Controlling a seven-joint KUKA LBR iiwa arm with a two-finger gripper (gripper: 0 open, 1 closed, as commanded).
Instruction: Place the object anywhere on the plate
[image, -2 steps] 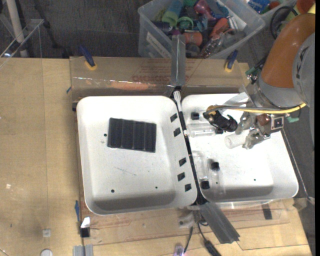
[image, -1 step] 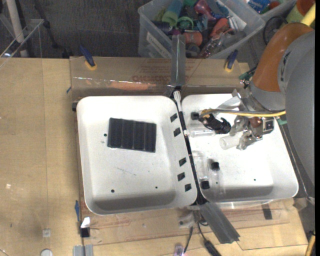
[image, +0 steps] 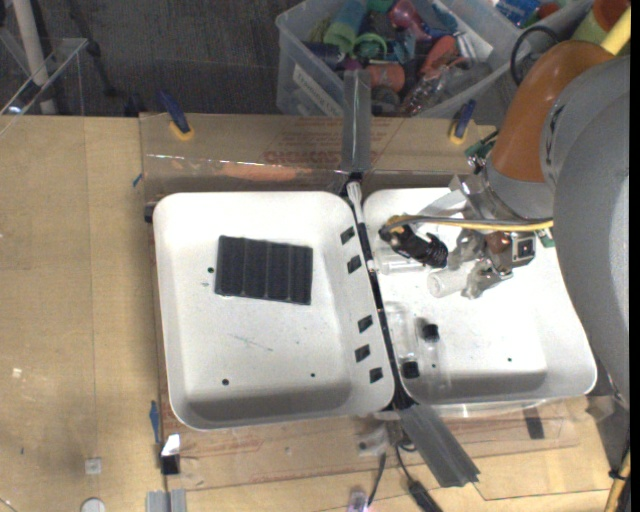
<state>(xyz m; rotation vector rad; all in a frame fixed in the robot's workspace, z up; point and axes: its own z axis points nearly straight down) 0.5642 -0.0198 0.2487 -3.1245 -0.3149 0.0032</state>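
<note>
1. The plate (image: 265, 269), a dark ribbed slab, lies in the left bin (image: 190, 380) with nothing on it.
2. The gripper (image: 455, 262) hovers over the right bin (image: 520, 365); whether its fingers are apart or together, I cannot tell.
3. A clear object (image: 415, 345) lies at the right bin's near-left side; judged, pickup and placing remain.

At the frame's right, the bulky grey arm (image: 600, 200) carries an orange band (image: 525, 120), a black cable, and a silvery metal wrist.
</note>
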